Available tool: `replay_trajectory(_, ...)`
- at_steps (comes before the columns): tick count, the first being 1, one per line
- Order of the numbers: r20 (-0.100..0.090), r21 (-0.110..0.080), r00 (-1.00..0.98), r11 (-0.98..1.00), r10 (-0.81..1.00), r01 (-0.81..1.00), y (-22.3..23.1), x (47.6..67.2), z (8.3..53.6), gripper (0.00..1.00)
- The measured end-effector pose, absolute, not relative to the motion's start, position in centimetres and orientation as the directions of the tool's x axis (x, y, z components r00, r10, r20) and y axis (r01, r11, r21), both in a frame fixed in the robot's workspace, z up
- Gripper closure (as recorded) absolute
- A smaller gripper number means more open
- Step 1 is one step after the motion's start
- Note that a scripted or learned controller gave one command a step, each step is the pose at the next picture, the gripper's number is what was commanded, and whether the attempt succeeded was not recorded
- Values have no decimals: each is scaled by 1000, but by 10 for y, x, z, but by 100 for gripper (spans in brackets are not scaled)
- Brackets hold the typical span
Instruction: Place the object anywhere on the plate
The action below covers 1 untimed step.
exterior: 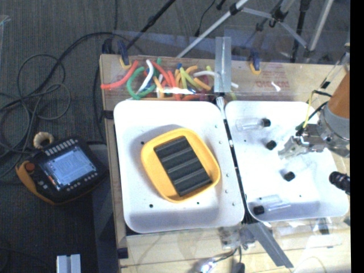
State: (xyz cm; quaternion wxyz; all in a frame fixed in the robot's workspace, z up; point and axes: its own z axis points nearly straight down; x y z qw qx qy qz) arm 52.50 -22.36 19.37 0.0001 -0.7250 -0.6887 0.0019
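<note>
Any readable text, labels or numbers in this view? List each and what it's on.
None can be read.
Red print on the bench's back edge: too blurred.
Handheld controller's screen and buttons on the floor: too small.
Clear vials in the right bin: no legible label.

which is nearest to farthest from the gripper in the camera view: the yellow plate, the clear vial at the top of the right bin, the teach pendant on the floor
From the gripper:
1. Clear vial, in the right bin's upper left part, just up and left of the gripper.
2. Yellow plate, in the left bin, across the divider.
3. Teach pendant, on the floor left of the bench.
</note>
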Motion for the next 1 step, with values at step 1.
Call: replay_trajectory(1, -3, -3, 51, -51, 999, 999, -224, 525, 194, 0)
